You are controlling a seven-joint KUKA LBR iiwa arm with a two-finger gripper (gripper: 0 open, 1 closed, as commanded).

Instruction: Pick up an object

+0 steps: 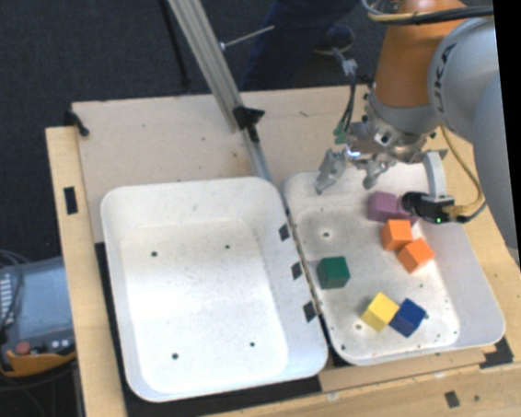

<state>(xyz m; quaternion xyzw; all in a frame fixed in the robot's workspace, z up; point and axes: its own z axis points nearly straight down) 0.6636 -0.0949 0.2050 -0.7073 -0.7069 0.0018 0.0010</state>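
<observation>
The right bin point(335, 214) holds several small blocks: a purple one point(385, 205), two orange ones point(396, 233) point(416, 254), a green one point(333, 272), a yellow one point(380, 312) and a blue one point(408, 317). My gripper point(351, 173) hangs over the bin's far edge, its two fingers spread apart with nothing between them. It is above and to the left of the purple block, not touching any block.
The left bin point(204, 283) lies beside the right one. A slanted metal pole point(218, 68) rises behind the bins. A grey control box point(31, 310) sits off the bench at the left.
</observation>
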